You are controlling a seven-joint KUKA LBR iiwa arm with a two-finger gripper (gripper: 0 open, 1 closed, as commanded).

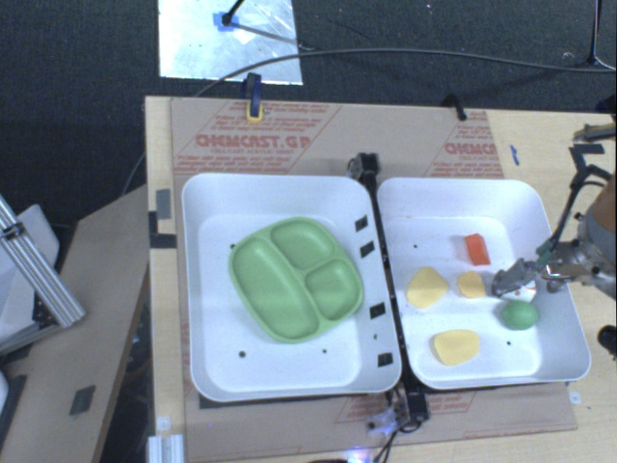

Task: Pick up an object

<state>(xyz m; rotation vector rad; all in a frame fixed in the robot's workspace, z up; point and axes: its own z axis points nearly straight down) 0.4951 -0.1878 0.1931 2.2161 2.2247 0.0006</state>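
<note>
Left white bin (207,258) holding green divided plate (294,278), right white bin (554,258) holding orange block (476,249), three yellow pieces, green ball (520,314) at five o'clock, fingers (508,280) above it, spread unclear

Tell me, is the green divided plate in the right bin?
No, the green divided plate lies in the left bin.
</note>
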